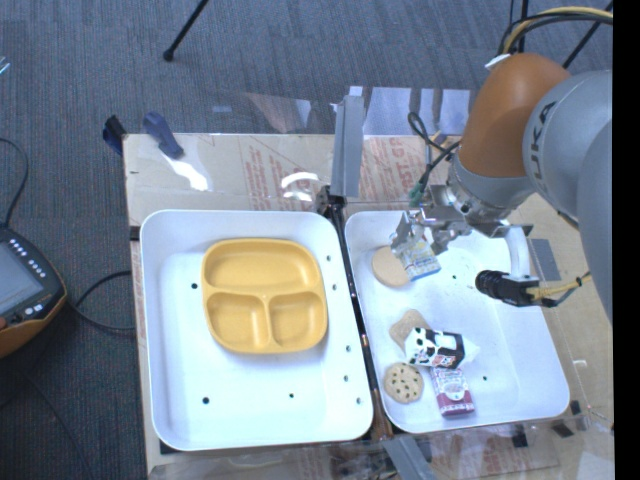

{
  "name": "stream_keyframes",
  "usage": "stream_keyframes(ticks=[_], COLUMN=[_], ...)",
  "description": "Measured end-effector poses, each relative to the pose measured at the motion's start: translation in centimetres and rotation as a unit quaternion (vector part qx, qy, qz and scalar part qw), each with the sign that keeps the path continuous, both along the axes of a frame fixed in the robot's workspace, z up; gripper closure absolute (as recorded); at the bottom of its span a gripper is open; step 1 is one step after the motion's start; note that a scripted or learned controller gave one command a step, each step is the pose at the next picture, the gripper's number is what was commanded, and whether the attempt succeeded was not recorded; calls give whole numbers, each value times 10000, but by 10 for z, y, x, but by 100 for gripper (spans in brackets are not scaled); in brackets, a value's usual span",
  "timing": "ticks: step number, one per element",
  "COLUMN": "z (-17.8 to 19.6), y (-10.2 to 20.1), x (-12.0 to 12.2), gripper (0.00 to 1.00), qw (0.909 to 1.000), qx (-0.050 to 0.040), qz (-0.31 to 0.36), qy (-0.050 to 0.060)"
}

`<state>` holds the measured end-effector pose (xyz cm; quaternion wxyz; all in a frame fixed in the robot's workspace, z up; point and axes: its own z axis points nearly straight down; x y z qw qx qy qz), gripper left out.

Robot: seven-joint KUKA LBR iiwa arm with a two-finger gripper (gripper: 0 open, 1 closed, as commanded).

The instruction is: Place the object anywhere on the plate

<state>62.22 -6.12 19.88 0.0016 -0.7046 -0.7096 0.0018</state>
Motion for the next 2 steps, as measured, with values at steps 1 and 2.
stream_keyframes(ticks=[1,2], z=[16,16], y=[130,126], x=[11,11], gripper=[100,0], qw=[10000,10000], qx=[16,4], qz=[17,-10], qy=[-10,-6])
